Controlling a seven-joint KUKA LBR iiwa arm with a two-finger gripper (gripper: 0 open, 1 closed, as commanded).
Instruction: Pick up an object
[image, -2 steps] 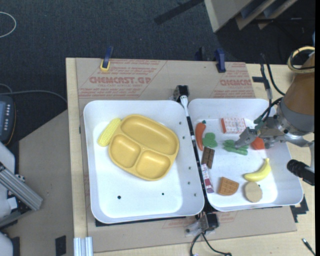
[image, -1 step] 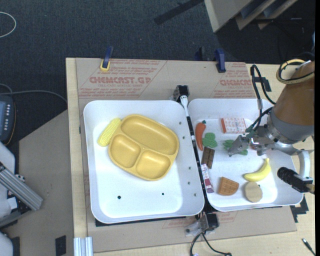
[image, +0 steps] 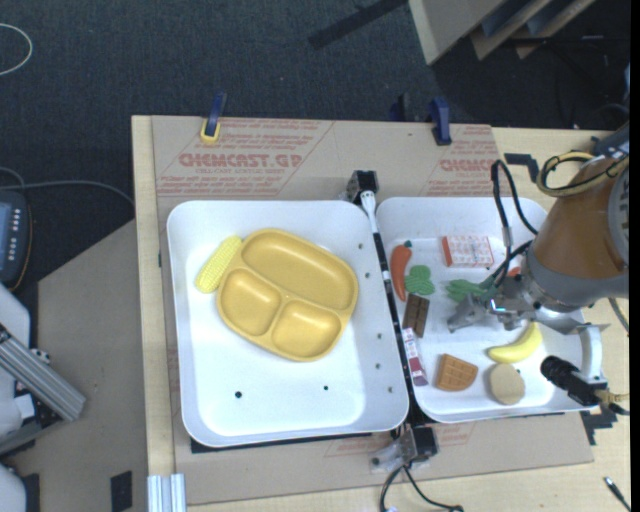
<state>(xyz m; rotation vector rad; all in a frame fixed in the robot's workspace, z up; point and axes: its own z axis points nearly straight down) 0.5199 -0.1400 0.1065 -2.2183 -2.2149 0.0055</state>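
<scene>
My gripper (image: 468, 312) hangs low in the right bin (image: 432, 400), reaching in from the right. It sits just below a green leafy toy (image: 463, 290) and may be touching it. A banana (image: 517, 345) lies right of the gripper, close under the wrist. Around it are a brown chocolate bar (image: 417, 315), a second green piece (image: 420, 280), an orange carrot (image: 400, 268), a waffle (image: 455, 373) and a tan round piece (image: 507, 384). A pink and white packet (image: 468, 250) rests at the back of the bin. Nothing is lifted.
The left bin (image: 200, 380) holds a yellow divided plate (image: 288, 293) with a corn cob (image: 218, 263) at its left edge. A red and white wrapper (image: 413, 362) lies along the ridge between the bins. Black cables (image: 503, 215) loop over the right bin's back.
</scene>
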